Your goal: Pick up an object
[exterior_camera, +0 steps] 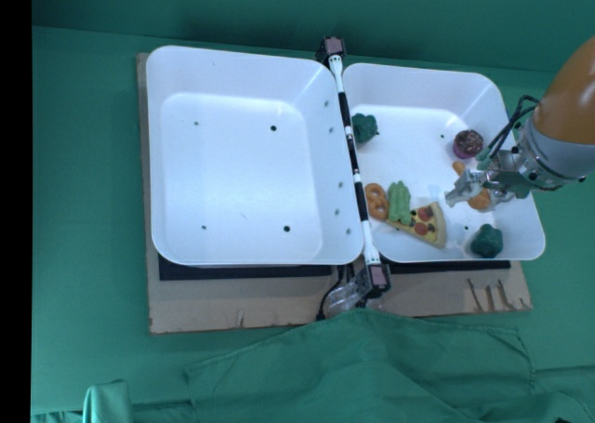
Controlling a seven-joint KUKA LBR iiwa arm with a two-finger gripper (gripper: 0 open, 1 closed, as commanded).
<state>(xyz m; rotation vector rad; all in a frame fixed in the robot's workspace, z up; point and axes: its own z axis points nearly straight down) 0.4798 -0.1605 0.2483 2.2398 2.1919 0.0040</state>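
The arm is in from the right, orange band bright over the right-hand bin (423,86), and the hand (474,185) is low over that bin's right side. An orange piece (481,200) sits right under the fingertips, touching or nearly so, with another bit of orange (459,167) just up and to the left of them. Is the hand open or closed? I can't tell from here; the metal blurs into the toys beneath it, and I see nothing clearly pinched.

So the nearest target lies directly below the hand, hardly any sideways travel needed, I'd say. A dark green lump (485,241) is just nearer the front rim, the maroon round thing (468,143) just behind. The pizza slice (423,222) lies off to the hand's left, its long axis slanting toward the front corner, with the green asparagus-like piece (398,200) and an orange ring (376,200) beside it. Another green piece (363,127) is well apart, up by the divider.

The bin floor is smooth, white and shallow, its wall near on the right, so room is tight. The left bin (242,147) has plenty of bare floor; the counter (84,179) is draped in green.
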